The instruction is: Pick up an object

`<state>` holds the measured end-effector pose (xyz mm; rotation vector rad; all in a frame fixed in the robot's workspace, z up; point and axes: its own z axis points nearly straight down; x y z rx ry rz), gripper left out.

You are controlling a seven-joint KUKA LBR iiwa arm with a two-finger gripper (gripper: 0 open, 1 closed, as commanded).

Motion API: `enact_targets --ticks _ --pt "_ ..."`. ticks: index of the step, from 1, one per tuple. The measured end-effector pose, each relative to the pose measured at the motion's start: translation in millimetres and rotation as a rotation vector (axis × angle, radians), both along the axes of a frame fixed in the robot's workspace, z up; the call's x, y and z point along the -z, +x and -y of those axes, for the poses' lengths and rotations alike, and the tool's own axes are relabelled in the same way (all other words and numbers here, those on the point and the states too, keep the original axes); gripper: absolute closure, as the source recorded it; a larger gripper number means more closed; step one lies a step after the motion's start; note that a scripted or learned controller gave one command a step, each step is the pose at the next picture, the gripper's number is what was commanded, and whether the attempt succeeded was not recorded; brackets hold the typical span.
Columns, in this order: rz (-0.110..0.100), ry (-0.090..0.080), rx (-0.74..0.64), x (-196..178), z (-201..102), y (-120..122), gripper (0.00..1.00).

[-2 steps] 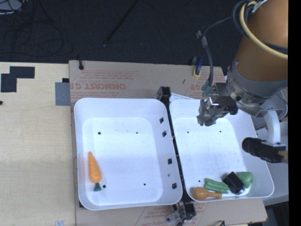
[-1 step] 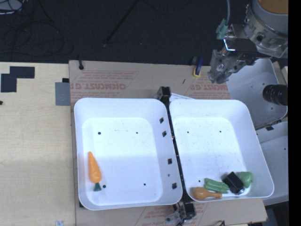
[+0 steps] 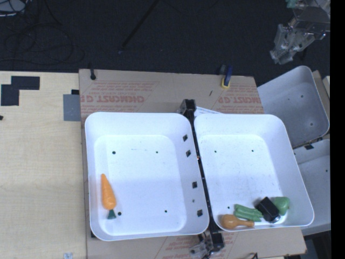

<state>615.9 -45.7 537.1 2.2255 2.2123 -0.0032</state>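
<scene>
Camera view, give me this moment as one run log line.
gripper: raised beyond bins, upper right | left bin: carrot | right bin: black block, green toys, orange pear, near corner | nothing picked

Gripper (image 3: pixel 291 39) blurred, top-right corner, arm cut off by edge; fingers' state unclear.
</scene>
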Motion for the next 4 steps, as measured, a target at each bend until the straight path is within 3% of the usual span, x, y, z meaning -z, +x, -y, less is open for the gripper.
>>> enact_targets --ticks 1,2,3,4 --pt "-0.004 0.005 -0.014 1.0 -80.5 29.1 1.0" --pt "-0.005 0.006 -0.014 1.2 -154.5 27.7 1.0" --pt "-0.004 0.005 -0.017 0.6 -268.0 27.1 1.0" --pt "-0.009 0.0 0.001 24.9 -183.3 28.2 1.0"
